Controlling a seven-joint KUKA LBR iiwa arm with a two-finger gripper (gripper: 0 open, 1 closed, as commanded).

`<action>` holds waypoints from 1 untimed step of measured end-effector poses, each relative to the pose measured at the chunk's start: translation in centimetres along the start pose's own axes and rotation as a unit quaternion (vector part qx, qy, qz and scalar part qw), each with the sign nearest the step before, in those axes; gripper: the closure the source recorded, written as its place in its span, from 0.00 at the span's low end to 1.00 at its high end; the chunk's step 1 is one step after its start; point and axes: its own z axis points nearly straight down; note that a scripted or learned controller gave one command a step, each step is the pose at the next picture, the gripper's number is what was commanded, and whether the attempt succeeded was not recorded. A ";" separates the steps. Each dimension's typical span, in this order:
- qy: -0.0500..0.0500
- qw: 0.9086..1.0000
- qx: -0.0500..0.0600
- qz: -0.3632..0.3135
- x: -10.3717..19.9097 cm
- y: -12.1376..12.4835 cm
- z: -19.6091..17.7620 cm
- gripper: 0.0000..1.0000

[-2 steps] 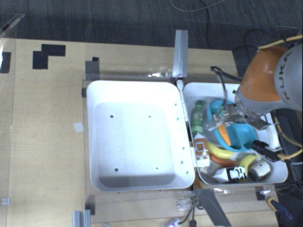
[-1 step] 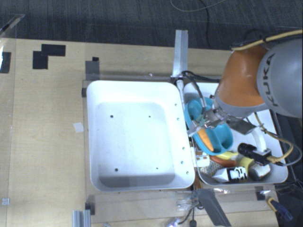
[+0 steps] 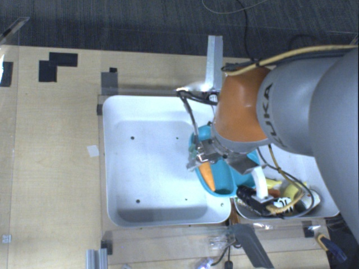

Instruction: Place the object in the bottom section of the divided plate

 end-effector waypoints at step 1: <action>0.001 1.000 0.000 0.000 0.1 0.0 0.0 0.00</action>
